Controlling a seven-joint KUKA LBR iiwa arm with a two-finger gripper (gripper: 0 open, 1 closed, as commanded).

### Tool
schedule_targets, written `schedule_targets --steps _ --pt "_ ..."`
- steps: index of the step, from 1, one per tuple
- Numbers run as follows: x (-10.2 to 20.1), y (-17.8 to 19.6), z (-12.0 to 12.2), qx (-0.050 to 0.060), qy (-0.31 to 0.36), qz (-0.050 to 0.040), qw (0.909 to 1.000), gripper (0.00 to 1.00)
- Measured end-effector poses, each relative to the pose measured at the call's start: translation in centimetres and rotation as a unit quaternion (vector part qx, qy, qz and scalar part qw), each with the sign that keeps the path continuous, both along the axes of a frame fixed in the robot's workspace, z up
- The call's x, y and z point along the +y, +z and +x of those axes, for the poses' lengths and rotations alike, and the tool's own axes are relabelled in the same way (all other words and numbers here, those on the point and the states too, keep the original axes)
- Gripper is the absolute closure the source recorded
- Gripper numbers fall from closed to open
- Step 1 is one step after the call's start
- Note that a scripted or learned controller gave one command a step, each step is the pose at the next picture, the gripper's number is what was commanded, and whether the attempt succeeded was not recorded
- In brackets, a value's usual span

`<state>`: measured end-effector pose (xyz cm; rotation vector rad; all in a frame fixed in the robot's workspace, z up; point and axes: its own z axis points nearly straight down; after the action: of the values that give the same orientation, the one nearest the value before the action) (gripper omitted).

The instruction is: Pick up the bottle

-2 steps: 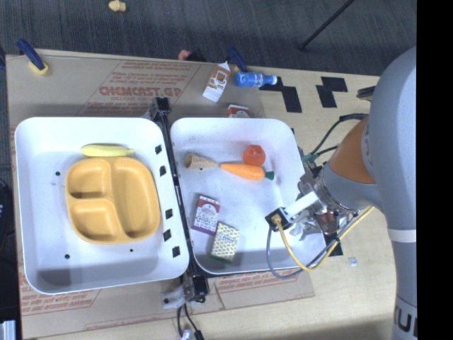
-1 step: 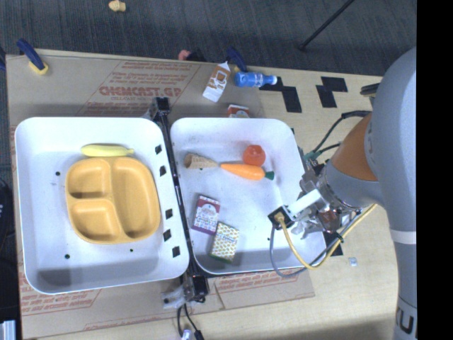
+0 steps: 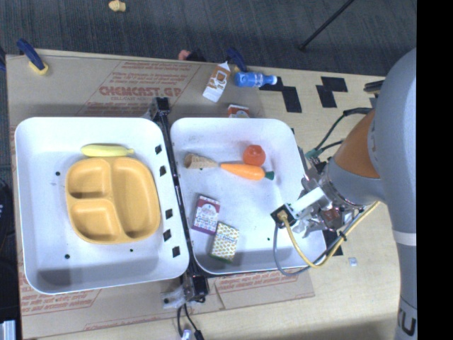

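- At the top of the camera view, right of centre, the bottle [image 3: 255, 80] lies on its side on the bench, outside both bins, just beyond the far rim of the right bin [image 3: 283, 129]; blue body, pale end toward the right. Probably rolled or was dropped there, so it counts as out of the usual pick zone.
- Just left of it, a small carton [image 3: 216, 82] lies tilted; another small item sits at the right bin's far rim, too small to name.
- Centre-right: right bin holds a carrot [image 3: 244, 170], a tomato [image 3: 255, 154], a pale cone-like piece at the carrot's left, and two small boxes [image 3: 216, 229] lower down.
- Left of the frame: left bin [image 3: 28, 190] holds a yellow divided plate [image 3: 113, 197] with a banana [image 3: 106, 150] touching its upper edge.
- Lower right: gripper [image 3: 301, 214] hangs at the right bin's right wall, low, well apart from the bottle; cables loop under it. Pincer state: cannot tell, too cluttered.
- Judgement: pick not started; the arm needs to travel up-frame past the bin rim.
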<state>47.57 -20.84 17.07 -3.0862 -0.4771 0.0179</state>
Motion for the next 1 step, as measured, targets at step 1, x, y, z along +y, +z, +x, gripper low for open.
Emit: schedule_targets --steps 1 --pt "-0.21 -0.20 -0.01 -0.003 -0.049 -0.0055 0.9988 1.00"
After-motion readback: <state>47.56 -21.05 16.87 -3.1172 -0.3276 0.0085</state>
